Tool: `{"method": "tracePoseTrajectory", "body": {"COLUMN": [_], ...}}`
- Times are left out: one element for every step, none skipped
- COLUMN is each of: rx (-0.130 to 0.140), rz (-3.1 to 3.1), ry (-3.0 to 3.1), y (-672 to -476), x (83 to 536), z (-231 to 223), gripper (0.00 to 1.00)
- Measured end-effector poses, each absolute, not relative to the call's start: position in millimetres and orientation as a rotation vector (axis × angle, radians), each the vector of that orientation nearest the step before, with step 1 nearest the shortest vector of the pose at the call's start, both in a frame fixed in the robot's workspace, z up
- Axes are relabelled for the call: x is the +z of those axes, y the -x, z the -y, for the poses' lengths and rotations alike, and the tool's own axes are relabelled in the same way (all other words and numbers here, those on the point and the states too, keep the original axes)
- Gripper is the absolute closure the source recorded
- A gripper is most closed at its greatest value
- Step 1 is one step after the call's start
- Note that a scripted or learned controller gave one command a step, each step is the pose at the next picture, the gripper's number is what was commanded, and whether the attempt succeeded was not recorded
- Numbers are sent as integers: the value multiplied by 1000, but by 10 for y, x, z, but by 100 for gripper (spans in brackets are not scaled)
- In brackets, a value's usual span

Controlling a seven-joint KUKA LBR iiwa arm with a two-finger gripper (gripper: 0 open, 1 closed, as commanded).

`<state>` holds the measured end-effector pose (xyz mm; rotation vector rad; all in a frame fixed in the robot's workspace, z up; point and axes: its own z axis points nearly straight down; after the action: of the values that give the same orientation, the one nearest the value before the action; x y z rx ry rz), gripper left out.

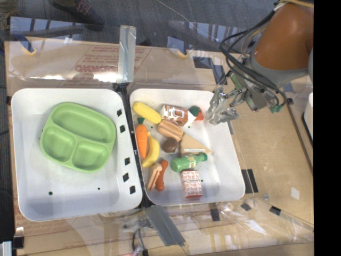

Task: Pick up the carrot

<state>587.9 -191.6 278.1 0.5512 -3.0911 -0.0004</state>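
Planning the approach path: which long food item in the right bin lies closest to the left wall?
The carrot, orange, lying along that wall; the banana lies beside it, further in.

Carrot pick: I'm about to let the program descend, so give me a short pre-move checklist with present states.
1. Carrot in view in the right bin, by its left wall: ok.
2. Gripper above the carrot: not ok, it sits near the bin's upper right.
3. Room around the carrot: not ok, banana lies against it.
4. Gripper carrying nothing: ok.
5. Corn near the carrot's top: cannot tell if touching.
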Motion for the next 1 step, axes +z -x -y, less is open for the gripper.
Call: {"method": "tracePoseTrajectory", "body": {"rx": [-3], "rz": [3061], "ry": [-698], "y": [-5016], "x": [2447], "z": [2116], "gripper": [100]}}
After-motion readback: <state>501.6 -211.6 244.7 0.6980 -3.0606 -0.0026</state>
